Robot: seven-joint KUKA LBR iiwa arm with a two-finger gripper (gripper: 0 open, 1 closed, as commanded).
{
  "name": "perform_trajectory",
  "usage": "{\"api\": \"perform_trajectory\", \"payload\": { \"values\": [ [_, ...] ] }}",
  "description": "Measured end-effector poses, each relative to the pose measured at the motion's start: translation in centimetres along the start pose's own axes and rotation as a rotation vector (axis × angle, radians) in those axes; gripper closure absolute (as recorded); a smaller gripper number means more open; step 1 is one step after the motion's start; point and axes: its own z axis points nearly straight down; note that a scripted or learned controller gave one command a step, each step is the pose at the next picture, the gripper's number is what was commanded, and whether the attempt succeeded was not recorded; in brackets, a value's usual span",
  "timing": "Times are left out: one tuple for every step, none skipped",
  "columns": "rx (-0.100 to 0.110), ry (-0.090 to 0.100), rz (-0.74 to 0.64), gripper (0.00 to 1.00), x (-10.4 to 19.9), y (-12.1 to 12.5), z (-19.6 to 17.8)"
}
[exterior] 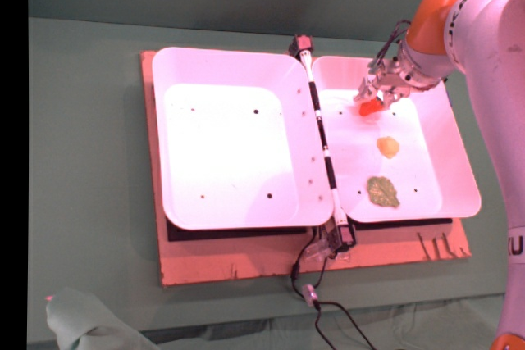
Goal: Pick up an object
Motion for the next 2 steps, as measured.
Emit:
{"api": "perform_trajectory", "payload": {
  "values": [
    [0.019,0.007,-0.001,1.0,-0.3,-0.4,-6.2],
    [0.021,0.007,-0.001,1.0,-1.3,0.6,-11.7]
  ]
}}
